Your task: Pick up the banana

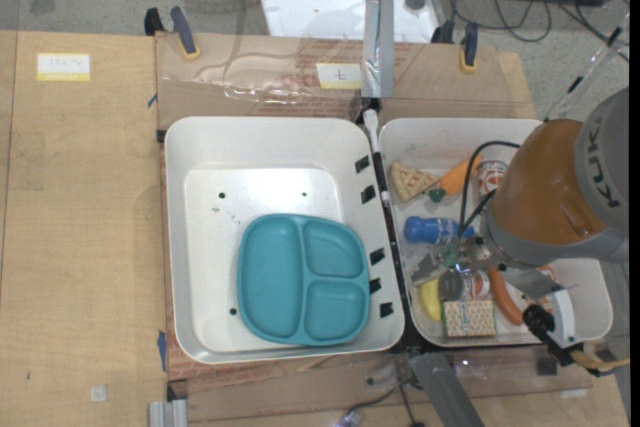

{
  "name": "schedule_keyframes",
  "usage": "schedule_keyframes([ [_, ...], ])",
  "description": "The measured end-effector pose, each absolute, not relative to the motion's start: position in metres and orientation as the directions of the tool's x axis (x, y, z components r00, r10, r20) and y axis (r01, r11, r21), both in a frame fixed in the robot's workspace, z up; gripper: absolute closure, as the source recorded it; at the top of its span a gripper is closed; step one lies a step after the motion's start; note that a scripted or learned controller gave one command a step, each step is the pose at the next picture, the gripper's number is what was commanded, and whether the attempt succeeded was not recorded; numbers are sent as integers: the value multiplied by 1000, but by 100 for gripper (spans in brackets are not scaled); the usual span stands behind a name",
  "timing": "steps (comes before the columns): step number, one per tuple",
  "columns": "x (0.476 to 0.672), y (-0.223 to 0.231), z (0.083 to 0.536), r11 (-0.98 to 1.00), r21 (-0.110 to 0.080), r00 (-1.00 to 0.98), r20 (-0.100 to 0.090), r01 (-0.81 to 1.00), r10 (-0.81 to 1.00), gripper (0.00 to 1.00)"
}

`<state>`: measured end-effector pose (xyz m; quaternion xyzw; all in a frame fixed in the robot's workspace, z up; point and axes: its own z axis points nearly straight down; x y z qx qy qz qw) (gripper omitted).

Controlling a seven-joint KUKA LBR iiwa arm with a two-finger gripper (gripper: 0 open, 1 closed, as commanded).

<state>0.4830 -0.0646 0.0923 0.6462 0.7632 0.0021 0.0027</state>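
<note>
The banana (430,300) is a small yellow piece lying near the front left corner of the right bin (590,315), partly covered from above by the gripper. My gripper (447,273) is down in that bin, directly over and just behind the banana, close to or touching its upper end. The grey and orange arm (550,200) covers the middle of the bin behind it. Nothing is visibly lifted off the bin floor.
Around the banana lie a tan cracker block (469,318), an orange carrot-like piece (505,300), a blue bottle (428,230), a sandwich wedge (412,181) and another carrot (457,177). The left bin (190,215) holds a teal divided plate (303,279).
</note>
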Motion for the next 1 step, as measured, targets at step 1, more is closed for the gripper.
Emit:
schedule_keyframes([
  [1, 483, -67, 102, 157, 9, -157, -2, 987, 988, 100],
])
